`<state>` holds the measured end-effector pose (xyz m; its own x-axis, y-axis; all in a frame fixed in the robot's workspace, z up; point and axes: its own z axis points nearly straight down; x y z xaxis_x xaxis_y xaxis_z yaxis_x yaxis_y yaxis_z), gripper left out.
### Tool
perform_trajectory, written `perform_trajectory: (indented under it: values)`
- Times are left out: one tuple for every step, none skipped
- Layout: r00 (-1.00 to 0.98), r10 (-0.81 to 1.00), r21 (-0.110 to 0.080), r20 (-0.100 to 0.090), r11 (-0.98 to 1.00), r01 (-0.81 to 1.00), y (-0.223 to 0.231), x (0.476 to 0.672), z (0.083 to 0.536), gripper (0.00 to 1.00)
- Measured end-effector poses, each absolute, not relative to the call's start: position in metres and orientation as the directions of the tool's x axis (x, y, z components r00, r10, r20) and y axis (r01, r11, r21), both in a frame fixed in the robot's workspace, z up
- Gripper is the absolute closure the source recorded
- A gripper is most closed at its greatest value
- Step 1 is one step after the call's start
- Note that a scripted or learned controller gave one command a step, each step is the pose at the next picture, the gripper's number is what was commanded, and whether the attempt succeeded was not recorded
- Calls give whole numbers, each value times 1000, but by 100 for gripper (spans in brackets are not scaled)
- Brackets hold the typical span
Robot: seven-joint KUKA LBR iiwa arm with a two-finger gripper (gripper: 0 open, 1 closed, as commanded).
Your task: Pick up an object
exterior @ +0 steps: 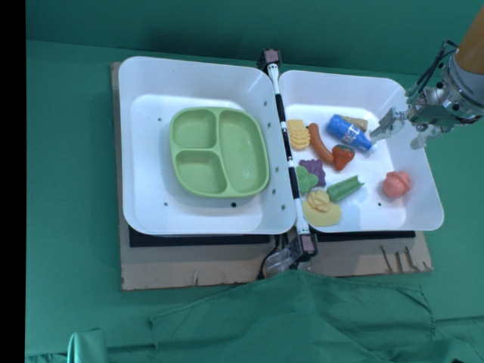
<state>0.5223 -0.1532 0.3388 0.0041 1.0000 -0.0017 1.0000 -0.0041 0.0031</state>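
Tool (401,129) open, holding nothing, over right bin's (423,216) far right side | blue can (349,132) just left of it, lying among toy food; white label, writing unreadable | green divided plate (219,152) in left bin (144,203)

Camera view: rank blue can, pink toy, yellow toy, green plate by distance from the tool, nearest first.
Measured from the tool, over the right bin's far right:
1. Blue can, just left of it.
2. Pink toy, right bin's near right.
3. Yellow toy, right bin's near left corner.
4. Green plate, in the left bin.
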Motion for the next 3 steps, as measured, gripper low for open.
perform_trajectory:
  values:
    - [-1,1000,-3,1,1,1000,-102,535,260,0]
    - [12,1000,18,-5,-12,1000,-105,470,193,0]
    - [-8,1000,14,2,8,1000,-19,469,285,0]
